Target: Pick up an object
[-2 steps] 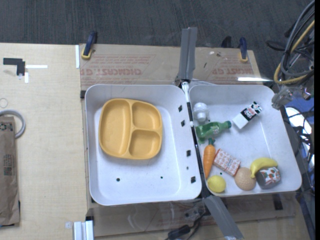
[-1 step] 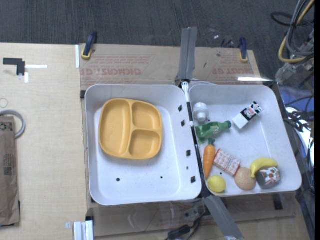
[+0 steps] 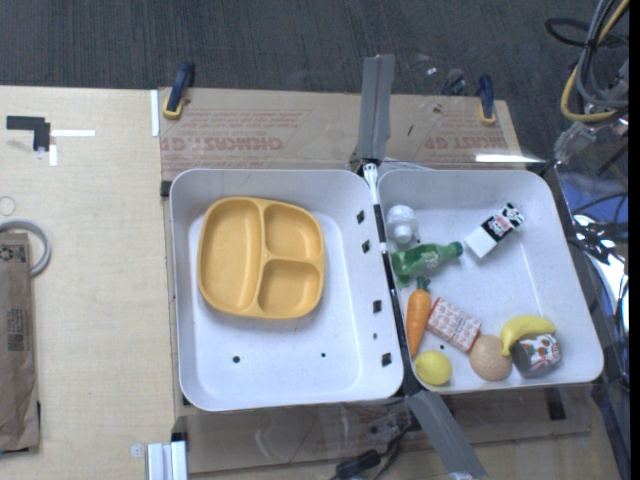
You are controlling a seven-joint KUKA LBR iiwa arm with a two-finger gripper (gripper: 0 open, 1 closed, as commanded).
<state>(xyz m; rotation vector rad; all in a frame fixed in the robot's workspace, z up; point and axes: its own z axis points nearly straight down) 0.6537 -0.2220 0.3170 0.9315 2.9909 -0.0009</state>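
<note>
Carrot, banana, bottle loose in bin — pick not yet begun; claw state: cannot tell. Next — choose one, approach from above.

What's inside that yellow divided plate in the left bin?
Nothing: the yellow plate shows three bare compartments. It covers part of the left bin floor, so whatever lies beneath is hidden.

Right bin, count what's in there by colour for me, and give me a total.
Right bin:
Yellow: 2, lemon, banana
Green: 1, bottle
Orange: 1, carrot
Tan: 1, egg
Other, mixed colours: 4
Total: 9
</note>
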